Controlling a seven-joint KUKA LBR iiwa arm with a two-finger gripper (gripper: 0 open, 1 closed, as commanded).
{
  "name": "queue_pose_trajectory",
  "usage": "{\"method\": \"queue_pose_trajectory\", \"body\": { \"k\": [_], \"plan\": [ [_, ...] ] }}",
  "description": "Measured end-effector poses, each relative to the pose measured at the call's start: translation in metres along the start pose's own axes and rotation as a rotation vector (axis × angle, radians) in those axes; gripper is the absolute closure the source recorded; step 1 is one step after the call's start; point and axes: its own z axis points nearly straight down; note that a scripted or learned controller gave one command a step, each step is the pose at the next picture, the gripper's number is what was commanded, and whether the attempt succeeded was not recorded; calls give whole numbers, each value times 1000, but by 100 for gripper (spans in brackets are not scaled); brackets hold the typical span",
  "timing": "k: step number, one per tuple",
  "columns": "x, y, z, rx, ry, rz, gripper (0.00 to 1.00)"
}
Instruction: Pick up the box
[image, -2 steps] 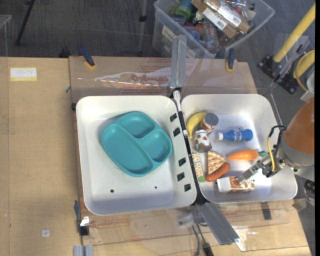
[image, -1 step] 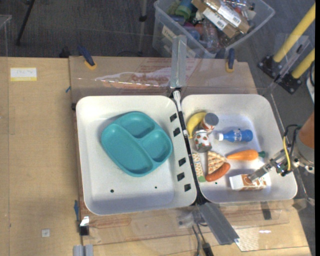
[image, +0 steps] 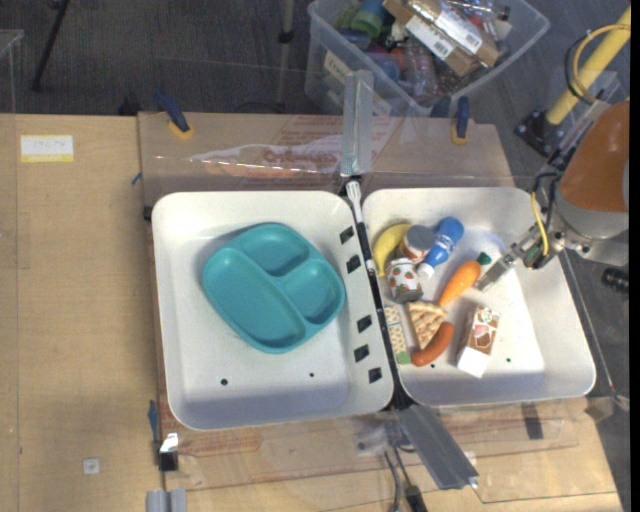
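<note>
Left bin (image: 180, 300) holds teal tray (image: 272, 287); right bin (image: 560, 340) box (image: 480, 340); end effector (image: 497, 268) state unclear

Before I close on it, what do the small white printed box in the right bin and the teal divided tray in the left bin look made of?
The small white printed box looks like matte cardboard: flat faces, crisp edges, printed red and brown panel, though coated plastic can't be ruled out. The teal divided tray looks like moulded plastic with a smooth, slightly satin finish: uniform colour, rounded rims, soft highlights.
</note>
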Motion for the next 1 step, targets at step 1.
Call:
{"method": "queue_pose_trajectory", "body": {
  "k": [1],
  "plan": [
    [91,-26,0,3,-3,-68,0]
  ]
}}
